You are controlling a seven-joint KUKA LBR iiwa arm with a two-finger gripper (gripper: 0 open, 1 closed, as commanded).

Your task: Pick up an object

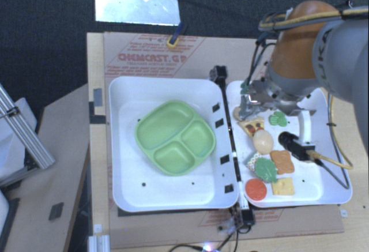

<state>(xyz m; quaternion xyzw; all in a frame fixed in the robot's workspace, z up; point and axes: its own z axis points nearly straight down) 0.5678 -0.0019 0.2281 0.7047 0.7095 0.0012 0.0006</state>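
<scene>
1. Camera view, far left: the table point(63, 130) is bare pale wood, and a printed cardboard sheet point(151, 56) lies flat under both bins.
2. Left bin point(124, 187): shallow, smooth white plastic with rounded corners. It holds a light green divided plate point(175, 137) with three compartments, glossy, set at a tilt to the bin's sides.
3. Right bin point(331, 187): the same white plastic, crowded with small toy foods. A pizza slice point(252, 127) lies near the hand, a smooth pale egg point(263, 142) just below it, then a leafy green piece point(266, 169), a round red tomato point(256, 190), a tan toast slice point(282, 161) and a yellow cracker point(282, 187).
4. Metal hand point(247, 108) sits low at the right bin's upper left, just above the pizza slice. Whether it is apart or together I cannot tell, and nothing is visibly held.
5. Judgement: the flat pizza slice likely needs a grip across its edges; the egg is round and slick, so it may slip out.
</scene>
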